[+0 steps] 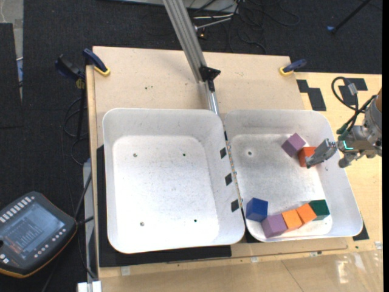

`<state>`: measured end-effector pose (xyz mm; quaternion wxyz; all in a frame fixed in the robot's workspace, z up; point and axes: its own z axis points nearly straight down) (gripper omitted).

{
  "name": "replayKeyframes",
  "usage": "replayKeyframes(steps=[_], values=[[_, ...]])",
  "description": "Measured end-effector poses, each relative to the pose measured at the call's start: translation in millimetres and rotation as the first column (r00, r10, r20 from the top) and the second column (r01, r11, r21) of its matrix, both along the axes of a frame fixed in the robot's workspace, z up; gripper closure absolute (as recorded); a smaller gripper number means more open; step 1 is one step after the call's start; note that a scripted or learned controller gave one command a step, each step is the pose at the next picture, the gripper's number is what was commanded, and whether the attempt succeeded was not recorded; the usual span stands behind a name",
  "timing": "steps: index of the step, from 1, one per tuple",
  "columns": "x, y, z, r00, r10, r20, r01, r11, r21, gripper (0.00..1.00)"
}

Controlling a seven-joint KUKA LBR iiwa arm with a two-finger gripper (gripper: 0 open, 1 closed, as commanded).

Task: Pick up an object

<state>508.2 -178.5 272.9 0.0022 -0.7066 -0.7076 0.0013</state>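
Observation:
In the right bin [340, 190], a purple cube [294, 143] lies at the upper right with an orange-red block [306, 155] touching its lower right side. Along the front wall runs a row of a blue cube [256, 208], a purple cube [274, 224], an orange cube [292, 218] and a green cube [319, 209]. My gripper [335, 155] hangs over the bin's right edge, open. Its left finger [321, 153] is right beside the orange-red block, partly covering it. Nothing shows between the fingers.
The left bin [115, 163] lies beside the right one, with black clips on the shared wall. A slanted metal pole [185, 32] rises from the bench's back. Clamps sit at the board's far corners. A teach pendant [30, 230] rests on the floor at lower left.

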Motion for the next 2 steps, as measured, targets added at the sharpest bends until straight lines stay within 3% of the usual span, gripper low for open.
replayKeyframes(steps=[1,2], values=[[0.7,0.1,2.0,1.0,-0.001,0.005,0.001,1.0,-0.001,0.0],[4.2,-4.1,-60.2,1.0,-0.003,-0.001,0.003,1.0,0.0,0.0]])
